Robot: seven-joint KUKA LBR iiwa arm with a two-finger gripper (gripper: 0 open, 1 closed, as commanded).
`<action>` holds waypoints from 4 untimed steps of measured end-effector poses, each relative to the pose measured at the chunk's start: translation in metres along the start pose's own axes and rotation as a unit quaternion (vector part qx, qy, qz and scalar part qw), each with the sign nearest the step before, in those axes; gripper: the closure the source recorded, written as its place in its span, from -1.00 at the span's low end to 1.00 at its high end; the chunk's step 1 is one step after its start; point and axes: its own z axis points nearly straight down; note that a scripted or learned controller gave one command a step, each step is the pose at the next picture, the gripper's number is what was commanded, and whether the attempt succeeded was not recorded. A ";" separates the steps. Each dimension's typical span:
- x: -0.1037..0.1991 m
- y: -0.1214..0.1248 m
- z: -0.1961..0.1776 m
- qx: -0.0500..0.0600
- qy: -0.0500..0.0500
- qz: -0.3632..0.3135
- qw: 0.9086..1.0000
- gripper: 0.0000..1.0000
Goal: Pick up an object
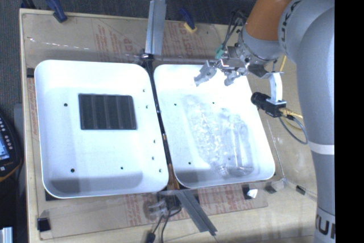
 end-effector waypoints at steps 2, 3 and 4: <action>-0.012 -0.070 -0.060 0.000 0.000 0.215 0.977 -1.00; -0.024 -0.110 -0.016 0.000 0.000 0.230 0.973 -1.00; -0.027 -0.140 -0.077 -0.004 -0.001 0.038 0.999 -1.00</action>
